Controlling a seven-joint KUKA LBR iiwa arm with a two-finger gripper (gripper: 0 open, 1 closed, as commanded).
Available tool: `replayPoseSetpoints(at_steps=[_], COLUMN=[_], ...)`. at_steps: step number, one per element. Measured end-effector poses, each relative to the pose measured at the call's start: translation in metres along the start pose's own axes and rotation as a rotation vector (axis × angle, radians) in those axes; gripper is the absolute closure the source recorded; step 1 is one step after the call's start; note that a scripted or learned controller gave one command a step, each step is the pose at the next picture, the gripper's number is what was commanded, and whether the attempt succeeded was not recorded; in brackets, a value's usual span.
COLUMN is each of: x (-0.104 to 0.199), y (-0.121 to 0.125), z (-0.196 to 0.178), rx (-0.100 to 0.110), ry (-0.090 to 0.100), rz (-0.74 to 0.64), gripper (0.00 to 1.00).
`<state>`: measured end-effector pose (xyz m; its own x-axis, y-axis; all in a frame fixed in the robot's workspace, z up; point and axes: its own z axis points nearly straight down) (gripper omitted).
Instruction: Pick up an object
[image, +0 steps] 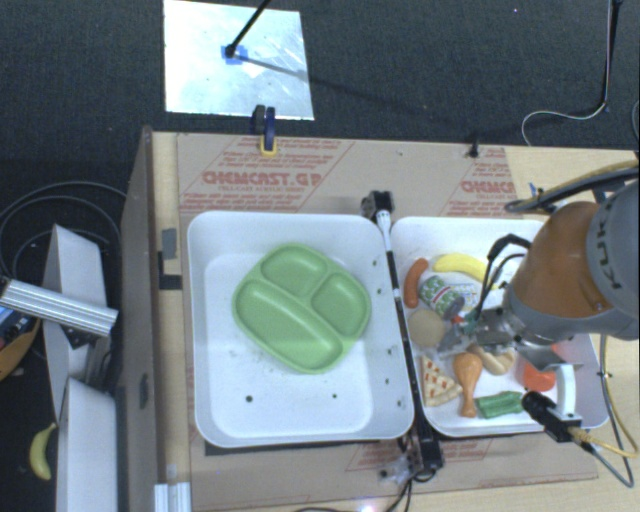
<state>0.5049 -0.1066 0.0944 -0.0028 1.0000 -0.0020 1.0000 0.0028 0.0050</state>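
Note:
The right bin (440, 424) holds several toy foods: a yellow banana (459, 264), a red sausage (413, 282), a can with a green label (445, 294), a tan round piece (427, 327), a pizza slice (435, 381), a chicken drumstick (467, 378), a green piece (499, 404) and a red piece (539, 379). My gripper (478, 335) hangs low over the middle of this bin, just above the drumstick and beside the can. The grey and orange arm covers the bin's right part.
The left bin (230, 400) holds a green divided plate (301, 306). A black clip (380, 206) sits at the top of the ridge between the bins. Cardboard lies under both bins. Cables run along the arm at the right.

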Motion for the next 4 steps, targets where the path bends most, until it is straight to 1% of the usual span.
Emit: replayPoseSetpoints(at_steps=[1, 2, 3, 4], x=[-0.008, -0.012, -0.059, -0.075], y=[-0.014, -0.012, -0.013, 0.017], z=[0.006, -0.006, -0.069, -0.105], rx=[-0.010, -0.020, -0.001, -0.002], ry=[-0.001, -0.010, -0.002, -0.001], rz=[0.000, 0.003, 0.005, -0.001], gripper=[0.00, 1.00, 1.00, 1.00])
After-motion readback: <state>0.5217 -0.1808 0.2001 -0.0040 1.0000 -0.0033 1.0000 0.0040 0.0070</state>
